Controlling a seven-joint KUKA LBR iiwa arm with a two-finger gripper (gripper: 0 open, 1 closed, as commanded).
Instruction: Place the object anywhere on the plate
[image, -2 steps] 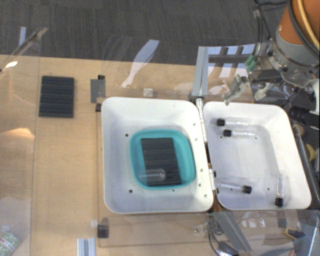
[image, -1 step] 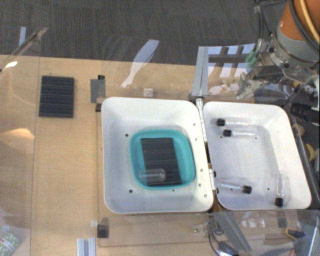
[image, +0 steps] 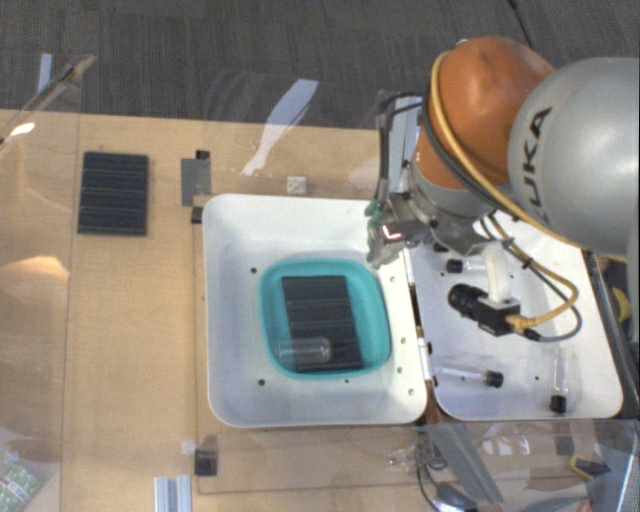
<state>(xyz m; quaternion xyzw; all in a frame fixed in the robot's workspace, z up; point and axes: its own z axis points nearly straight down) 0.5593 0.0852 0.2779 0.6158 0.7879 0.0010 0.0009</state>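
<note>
Your arm (image: 560, 130) sits over the seam between the two bins, w/ the gripper (image: 385, 240) low near the top right corner of the teal plate (image: 375, 320) in the left bin (image: 230, 300). Can't tell the gripper's state from this angle, so don't assume it holds anything. A clear tube (image: 305, 351) already lies on the plate, at the front edge of the black ridged pad (image: 318, 310). If that's the object, the placing looks done, imo. Next move: lift straight up, clear of the plate rim, w/o nudging the tube.
</note>
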